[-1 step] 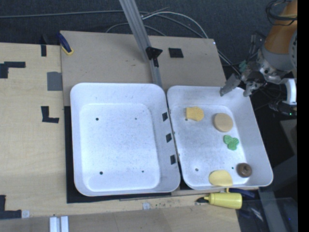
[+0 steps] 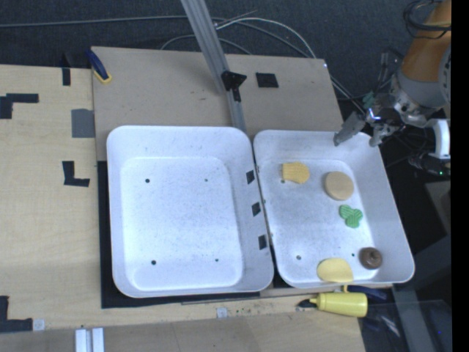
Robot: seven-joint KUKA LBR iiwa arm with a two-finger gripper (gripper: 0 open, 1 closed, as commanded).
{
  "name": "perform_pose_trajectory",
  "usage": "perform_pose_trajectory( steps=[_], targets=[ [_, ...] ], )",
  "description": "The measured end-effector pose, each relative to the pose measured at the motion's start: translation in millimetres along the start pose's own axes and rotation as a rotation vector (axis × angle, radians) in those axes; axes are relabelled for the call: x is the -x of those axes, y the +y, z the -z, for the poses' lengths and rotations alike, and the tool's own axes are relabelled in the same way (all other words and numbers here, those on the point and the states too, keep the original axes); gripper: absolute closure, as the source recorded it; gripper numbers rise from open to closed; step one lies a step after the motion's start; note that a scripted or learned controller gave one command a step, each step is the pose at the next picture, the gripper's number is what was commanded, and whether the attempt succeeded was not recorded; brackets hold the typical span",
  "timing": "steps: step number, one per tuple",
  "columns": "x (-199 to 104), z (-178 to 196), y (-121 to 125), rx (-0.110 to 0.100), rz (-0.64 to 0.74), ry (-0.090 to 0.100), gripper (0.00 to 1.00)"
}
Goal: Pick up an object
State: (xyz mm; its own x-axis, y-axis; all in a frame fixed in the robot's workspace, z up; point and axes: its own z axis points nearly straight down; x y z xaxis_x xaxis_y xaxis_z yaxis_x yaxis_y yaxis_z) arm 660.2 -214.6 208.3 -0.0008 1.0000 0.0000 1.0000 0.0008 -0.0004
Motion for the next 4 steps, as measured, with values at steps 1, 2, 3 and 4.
perform_pose_trajectory(
  steps=[1, 2, 3, 4],
  targets=[
    [0.0, 0.0, 0.0, 0.000, 0.000, 0.000, 0.00],
    [0.0, 0.0, 0.0, 0.000, 0.000, 0.000, 0.00],
    [0.0, 0.0, 0.0, 0.000, 0.000, 0.000, 0.00],
    [0.0, 0.0, 0.0, 0.000, 0.000, 0.000, 0.00]
  ],
)
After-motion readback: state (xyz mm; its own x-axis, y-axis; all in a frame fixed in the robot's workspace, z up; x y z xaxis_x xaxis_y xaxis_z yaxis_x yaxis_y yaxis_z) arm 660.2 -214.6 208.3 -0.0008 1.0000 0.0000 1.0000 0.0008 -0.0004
